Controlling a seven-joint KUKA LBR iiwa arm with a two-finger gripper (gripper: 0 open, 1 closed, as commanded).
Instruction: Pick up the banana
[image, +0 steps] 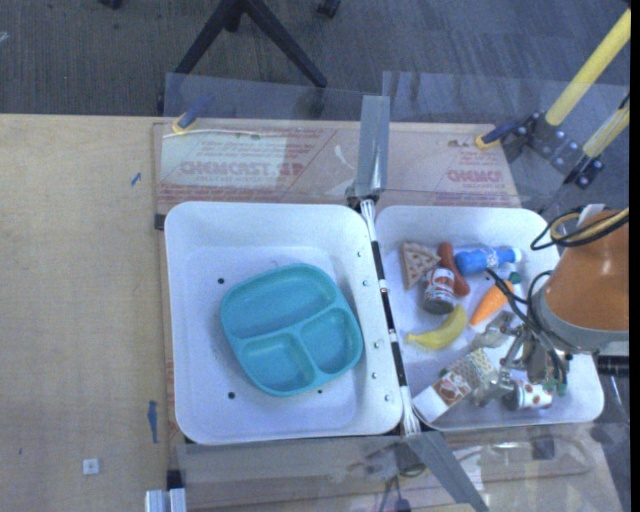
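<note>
Arm low over the right bin, banana lying free beside it.

The banana (441, 331) lies near the middle of the right bin (470, 217), just below a small dark can (438, 290) and left of a carrot (489, 305). The gripper (517, 352) hangs over the bin's lower right among clutter, right of the banana; whether it grips anything cannot be told. A teal divided plate (290, 329) sits in the left bin (200, 240).
</note>
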